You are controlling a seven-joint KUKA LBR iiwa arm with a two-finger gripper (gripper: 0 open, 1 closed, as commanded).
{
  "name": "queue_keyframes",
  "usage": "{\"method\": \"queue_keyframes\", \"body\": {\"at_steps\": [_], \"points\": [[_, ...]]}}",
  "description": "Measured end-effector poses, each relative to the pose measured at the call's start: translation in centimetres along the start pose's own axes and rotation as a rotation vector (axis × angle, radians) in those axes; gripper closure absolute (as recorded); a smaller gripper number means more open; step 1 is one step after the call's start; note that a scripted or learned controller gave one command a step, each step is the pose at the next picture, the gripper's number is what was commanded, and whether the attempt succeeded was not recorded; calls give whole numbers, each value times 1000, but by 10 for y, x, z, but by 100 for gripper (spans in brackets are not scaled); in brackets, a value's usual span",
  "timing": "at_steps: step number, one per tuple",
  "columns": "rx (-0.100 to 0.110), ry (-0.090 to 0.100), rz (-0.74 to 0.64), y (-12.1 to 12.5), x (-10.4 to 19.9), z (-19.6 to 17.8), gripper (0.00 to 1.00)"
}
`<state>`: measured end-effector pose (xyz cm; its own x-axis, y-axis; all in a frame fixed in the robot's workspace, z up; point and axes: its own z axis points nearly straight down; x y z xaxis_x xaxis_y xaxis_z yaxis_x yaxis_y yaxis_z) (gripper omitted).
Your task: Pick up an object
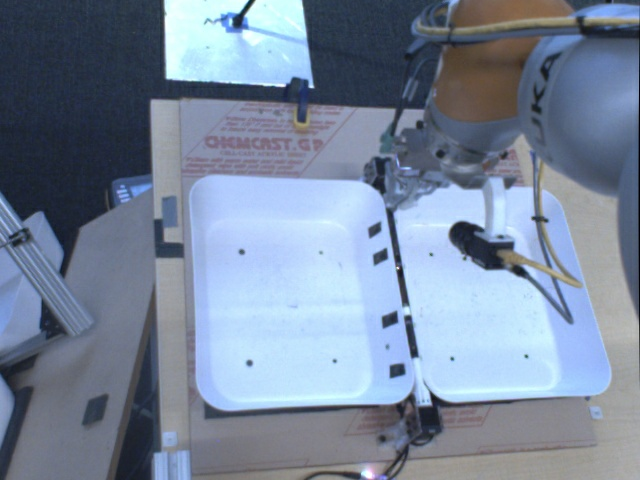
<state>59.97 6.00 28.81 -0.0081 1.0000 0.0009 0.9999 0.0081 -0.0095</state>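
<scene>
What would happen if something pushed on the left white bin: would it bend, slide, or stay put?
The left bin looks thin-walled and shallow, so it is probably light and may flex a little. Black clips along the shared edge seem to tie it to the right bin, so it likely would not slide alone. Its smooth surface looks slippery.
</scene>
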Motion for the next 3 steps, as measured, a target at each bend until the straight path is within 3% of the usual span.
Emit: {"method": "queue_keyframes", "body": {"at_steps": [1, 2, 3], "points": [[-27, 5, -3, -17, 85, -143, 100], [-25, 4, 2, 4, 107, -251, 100], [-2, -3, 9, 52, 80, -153, 100]]}}
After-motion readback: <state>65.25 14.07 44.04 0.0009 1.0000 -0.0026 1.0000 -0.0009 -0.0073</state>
